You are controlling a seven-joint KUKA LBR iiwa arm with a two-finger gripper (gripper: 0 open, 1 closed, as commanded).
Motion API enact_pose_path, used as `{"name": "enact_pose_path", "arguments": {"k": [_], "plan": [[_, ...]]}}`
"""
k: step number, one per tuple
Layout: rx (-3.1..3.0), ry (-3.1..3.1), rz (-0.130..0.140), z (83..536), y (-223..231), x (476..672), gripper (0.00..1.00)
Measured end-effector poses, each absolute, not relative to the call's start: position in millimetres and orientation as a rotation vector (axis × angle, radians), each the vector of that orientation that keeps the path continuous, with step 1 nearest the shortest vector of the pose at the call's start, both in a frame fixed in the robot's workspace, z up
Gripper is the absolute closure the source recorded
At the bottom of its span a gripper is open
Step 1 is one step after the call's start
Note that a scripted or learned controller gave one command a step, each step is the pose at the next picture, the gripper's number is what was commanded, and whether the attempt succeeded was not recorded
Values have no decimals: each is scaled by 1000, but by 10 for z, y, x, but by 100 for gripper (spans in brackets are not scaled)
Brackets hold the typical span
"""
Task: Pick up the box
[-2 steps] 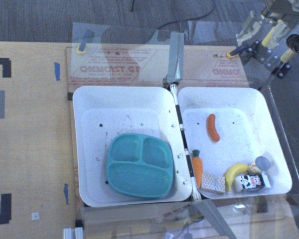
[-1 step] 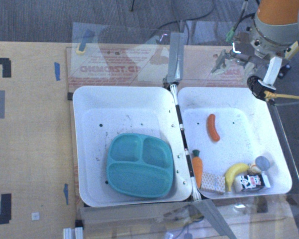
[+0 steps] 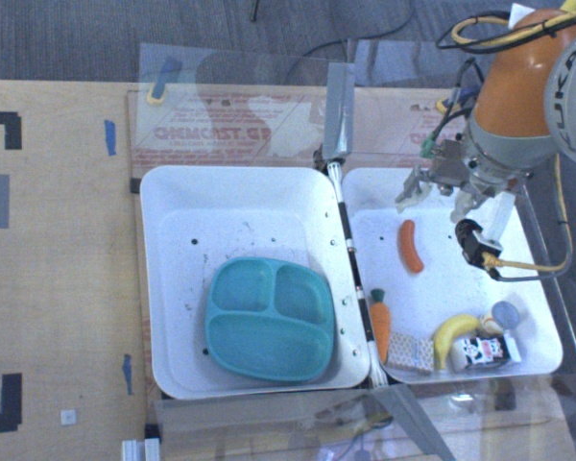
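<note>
Near the front edge of the right bin: the box (image 3: 411, 351) is seen lying flat, a small squarish carton with a pale speckled face and a brownish edge.
Neighbours of the box: it is flanked by the carrot (image 3: 379, 320) on the left, just beside or touching it, and the banana (image 3: 455, 334) on the right.
Box corners: the right side is met by the banana's tip; whether the two touch cannot be told.
Gripper (image 3: 440, 186): it is seen over the back part of the right bin (image 3: 547, 353), well apart from the box; two grey fingers are seen spread apart, with nothing between them.
Arm: the orange band (image 3: 520, 84) is cut off by the frame's upper right.
Other items in the right bin: a red-orange sausage (image 3: 410, 246) is placed near the middle; a black-and-white milk carton (image 3: 484, 351) lies beside the banana, its print too small to be read.
Left bin (image 3: 173, 200): a teal divided plate (image 3: 269, 320) is held in it.
</note>
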State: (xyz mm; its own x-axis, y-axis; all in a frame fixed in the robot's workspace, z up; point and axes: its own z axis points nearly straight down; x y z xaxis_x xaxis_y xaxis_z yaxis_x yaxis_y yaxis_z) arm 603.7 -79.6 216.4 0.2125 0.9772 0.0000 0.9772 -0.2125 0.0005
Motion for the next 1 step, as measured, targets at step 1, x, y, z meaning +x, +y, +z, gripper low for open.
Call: {"name": "enact_pose_path", "arguments": {"k": [1], "plan": [[2521, 1877, -1, 1521, -1373, 5302, 0]]}}
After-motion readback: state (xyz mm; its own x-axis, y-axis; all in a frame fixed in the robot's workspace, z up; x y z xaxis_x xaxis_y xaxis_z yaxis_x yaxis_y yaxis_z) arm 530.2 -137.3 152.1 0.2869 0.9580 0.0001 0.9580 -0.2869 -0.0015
